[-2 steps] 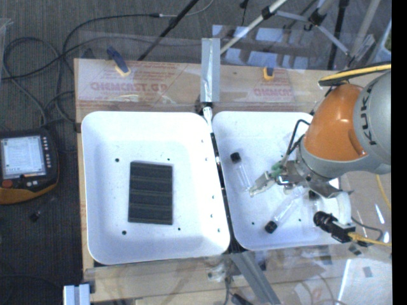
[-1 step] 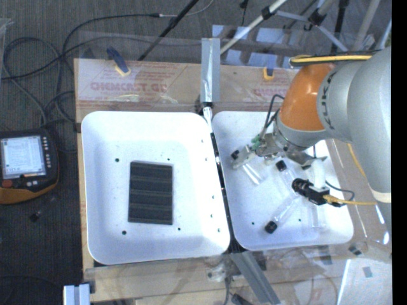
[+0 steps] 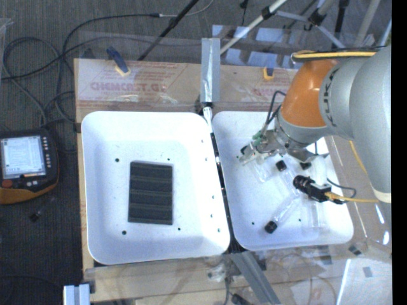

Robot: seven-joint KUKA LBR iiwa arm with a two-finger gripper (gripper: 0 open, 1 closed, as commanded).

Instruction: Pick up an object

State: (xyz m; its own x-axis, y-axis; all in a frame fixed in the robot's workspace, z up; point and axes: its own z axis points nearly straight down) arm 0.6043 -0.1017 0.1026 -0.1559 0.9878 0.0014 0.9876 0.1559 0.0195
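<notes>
A black ribbed rectangular block (image 3: 151, 192) lies flat in the middle of the left bin (image 3: 102, 138). The grey arm with its orange band (image 3: 306, 103) reaches in from the right and hangs over the right bin (image 3: 238, 224). My gripper (image 3: 272, 161) sits low over the upper middle of the right bin, well apart from the block. Clear plastic parts and small black pieces (image 3: 271, 226) below the wrist blur into the white floor. I see nothing held.
A metal divider (image 3: 210, 75) stands at the back between the bins. A black connector with a yellow cable (image 3: 308, 188) hangs beside the wrist. A handheld control pendant (image 3: 25, 164) lies on the floor at the left. Cables run across the carpet behind.
</notes>
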